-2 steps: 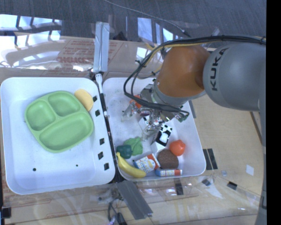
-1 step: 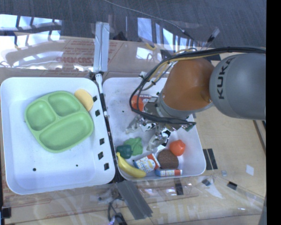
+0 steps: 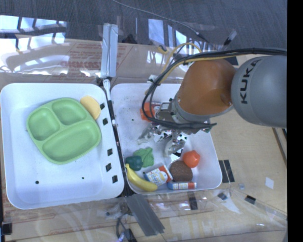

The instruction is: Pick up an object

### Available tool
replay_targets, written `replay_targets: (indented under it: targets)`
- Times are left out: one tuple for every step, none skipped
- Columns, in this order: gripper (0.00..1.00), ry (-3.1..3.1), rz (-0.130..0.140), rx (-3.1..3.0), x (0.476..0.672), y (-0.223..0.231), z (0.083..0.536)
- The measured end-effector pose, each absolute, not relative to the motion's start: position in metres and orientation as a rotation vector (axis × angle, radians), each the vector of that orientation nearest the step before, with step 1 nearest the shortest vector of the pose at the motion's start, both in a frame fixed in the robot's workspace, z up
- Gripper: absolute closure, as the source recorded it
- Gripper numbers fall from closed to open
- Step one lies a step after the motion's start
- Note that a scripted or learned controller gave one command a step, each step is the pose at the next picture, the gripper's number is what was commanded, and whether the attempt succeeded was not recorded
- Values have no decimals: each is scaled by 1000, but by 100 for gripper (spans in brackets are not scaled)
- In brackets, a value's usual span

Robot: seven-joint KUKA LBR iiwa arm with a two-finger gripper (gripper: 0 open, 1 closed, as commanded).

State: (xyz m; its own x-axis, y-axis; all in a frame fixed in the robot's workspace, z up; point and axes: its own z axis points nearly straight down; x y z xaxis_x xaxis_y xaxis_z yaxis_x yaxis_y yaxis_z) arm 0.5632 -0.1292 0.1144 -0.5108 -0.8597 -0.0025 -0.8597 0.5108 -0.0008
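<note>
My gripper [image 3: 163, 138] hangs over the middle of the right bin [image 3: 125, 105], pointing down, its fingers spread and nothing between them. Just below it lie a green leafy vegetable toy [image 3: 141, 158] and an orange-red tomato [image 3: 191, 158]. A brown round object [image 3: 181, 171], a small carton [image 3: 156, 175], a yellow banana [image 3: 140, 180] and a red-capped tube [image 3: 182, 185] crowd the bin's near edge. A red object [image 3: 145, 113] peeks out from under the arm's wrist [image 3: 204, 92].
The left bin [image 3: 15, 165] holds a green divided plate [image 3: 64, 129] with a yellow item [image 3: 91, 106] at its far right corner. A ridge with black clips [image 3: 111, 140] separates the two bins. The arm's body covers the right bin's far right part.
</note>
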Motion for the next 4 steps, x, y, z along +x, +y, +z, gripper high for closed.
replay_targets:
  targets:
    - [0,2500,4,-1904,506,-99,122]
    - [0,2514,5,-1884,569,-98,90]
    - [0,2429,-13,-1987,478,-138,197]
    - [0,2230,7,-2215,476,-210,132]
